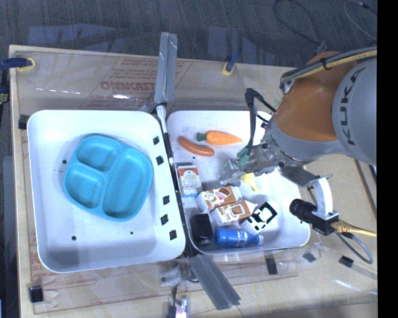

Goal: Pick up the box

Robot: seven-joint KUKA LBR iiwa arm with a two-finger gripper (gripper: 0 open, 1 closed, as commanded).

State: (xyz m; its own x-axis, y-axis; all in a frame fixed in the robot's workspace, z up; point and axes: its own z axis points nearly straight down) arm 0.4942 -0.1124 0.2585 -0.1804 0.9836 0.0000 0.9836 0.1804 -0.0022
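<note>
A grey and orange arm [318, 111] reaches into the right bin [278, 240]. Its gripper [247, 164] hangs low over the bin floor; whether it grips anything cannot be told. The box [227, 203] lies just below-left of it. A carrot [220, 138] sits just above-left, a blue bottle [237, 236] further below.

Robot arm [338, 105]: rounded grey casing bearing part of a dark "KUKA" lettering, with a broad glossy orange band [305, 114] above the wrist. Black cables [255, 108] loop along the wrist just above the jaws; a thin yellowish line crosses the orange shell. The gripper [247, 167] is a cluster of dull metal parts with a small yellow-green patch beside the jaws.
</note>
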